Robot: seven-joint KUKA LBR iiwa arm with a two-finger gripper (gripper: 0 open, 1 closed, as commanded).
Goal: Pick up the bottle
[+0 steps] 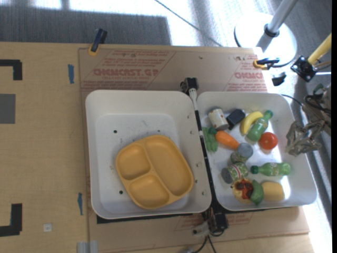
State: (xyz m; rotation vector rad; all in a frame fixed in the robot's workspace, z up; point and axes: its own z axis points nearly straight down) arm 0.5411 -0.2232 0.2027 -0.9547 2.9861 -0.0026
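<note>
A green bottle (271,168) lies on its side in the right bin (295,107), cap pointing left, near the bin's right wall. A second green bottle (259,126) lies tilted beside a yellow banana (250,122) at the back of the same bin. My gripper (302,137) hangs just outside the right bin's right wall, level with the red tomato (268,140). It is above and to the right of the lying bottle and touches neither bottle. Nothing shows in it.
The right bin also holds a carrot (227,139), several small cans (238,170), a dark block (235,116), a yellow fruit (273,190) and a green vegetable (257,194). A yellow divided plate (154,171) lies in the left bin (105,115). Cables and clamps (266,62) sit behind.
</note>
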